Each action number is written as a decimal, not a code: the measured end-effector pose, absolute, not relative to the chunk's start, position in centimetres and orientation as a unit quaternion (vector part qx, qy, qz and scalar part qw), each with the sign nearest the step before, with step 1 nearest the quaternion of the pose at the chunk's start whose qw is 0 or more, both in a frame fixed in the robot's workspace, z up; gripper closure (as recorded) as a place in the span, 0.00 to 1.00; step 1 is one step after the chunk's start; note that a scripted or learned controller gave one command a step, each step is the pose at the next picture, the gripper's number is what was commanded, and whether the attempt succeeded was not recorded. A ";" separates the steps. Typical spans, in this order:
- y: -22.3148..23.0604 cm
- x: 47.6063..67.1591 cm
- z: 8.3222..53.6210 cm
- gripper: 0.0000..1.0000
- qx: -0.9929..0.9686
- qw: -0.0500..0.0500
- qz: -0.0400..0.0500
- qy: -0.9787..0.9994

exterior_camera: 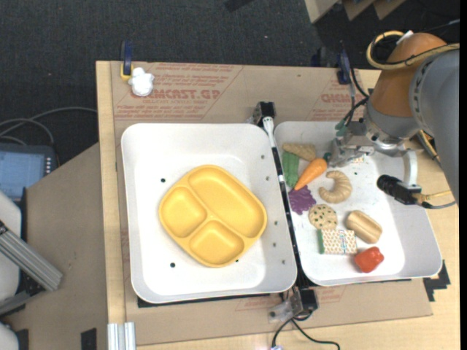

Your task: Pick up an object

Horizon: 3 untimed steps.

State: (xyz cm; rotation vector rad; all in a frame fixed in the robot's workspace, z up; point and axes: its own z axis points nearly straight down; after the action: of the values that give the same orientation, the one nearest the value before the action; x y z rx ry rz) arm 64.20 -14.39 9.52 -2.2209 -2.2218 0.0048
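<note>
The right bin (417, 240) holds several toy foods. An orange carrot (312, 173) lies beside a tan croissant (336, 187), purple grapes (300, 199) and a cookie (322, 216). Nearer the front are a bread roll (363, 226), a pastel striped block (338, 241) and a red pepper (368, 259). A green piece (291, 168) and a beige piece (300, 151) lie by the bin's left wall. My gripper (341, 150) hangs low over the bin's back part, just right of the carrot's thick end and above the croissant. Nothing visibly sits in it.
In the left bin (139, 195) rests a yellow divided plate (211, 214). A black clamp (264, 112) sits at the back between the bins. A small white object (140, 83) lies on the cardboard at the back left. The grey arm (416, 93) covers the right bin's back right corner.
</note>
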 end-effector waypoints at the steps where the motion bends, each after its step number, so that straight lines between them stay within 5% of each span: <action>1: -14.4 64.2 9.5 0.00 -0.707 0.000 0.002 -0.708; 2: -12.4 66.6 8.6 0.00 -0.708 0.001 0.004 -0.707; 3: -9.5 62.0 8.5 0.00 -0.708 0.000 0.001 -0.707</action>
State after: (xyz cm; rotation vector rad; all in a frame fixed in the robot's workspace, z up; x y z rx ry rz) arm 61.98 -9.53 8.51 -2.2229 -2.2200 0.0025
